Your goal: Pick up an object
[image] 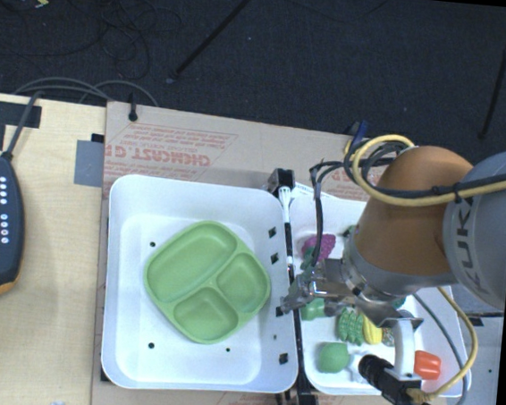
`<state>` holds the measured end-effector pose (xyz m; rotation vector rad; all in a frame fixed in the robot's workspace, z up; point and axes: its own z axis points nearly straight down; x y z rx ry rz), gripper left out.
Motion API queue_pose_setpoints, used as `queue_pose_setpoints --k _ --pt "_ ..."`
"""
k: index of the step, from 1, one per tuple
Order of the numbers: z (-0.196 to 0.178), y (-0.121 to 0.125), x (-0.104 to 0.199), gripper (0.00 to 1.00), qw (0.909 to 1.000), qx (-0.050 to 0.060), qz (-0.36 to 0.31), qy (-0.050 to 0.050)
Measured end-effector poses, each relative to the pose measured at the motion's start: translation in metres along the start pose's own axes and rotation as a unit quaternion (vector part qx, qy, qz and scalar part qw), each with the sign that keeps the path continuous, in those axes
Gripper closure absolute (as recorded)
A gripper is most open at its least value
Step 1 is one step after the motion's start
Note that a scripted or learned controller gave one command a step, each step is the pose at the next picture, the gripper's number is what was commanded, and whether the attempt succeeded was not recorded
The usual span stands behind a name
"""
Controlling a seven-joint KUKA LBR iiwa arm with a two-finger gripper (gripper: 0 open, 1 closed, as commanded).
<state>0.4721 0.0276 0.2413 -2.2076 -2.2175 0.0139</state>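
Camera view: my arm [412, 227] hangs over the right bin [449, 389], reaching stage; pincer state I cannot tell. Next, descend on the green toy [332, 356] at six o'clock.

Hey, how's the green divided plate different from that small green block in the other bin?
The green divided plate is large, flat and split into three compartments; the small green block is a compact solid lump. The plate lies in the left bin, while the block sits in the right bin among other small items, close under the arm. The plate is a paler, yellower green; the block is deeper. Both are green.
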Motion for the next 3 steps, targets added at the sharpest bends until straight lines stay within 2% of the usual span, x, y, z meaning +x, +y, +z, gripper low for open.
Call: queue_pose_setpoints --k 1,2,3 --pt "-0.014 0.003 -0.005 1.0 1.0 -0.003 0.003 -0.001" --pt "-0.039 0.005 0.021 1.0 1.0 -0.006 0.001 -0.001" --pt "-0.176 0.002 0.068 1.0 0.9999 -0.014 -0.001 0.001"
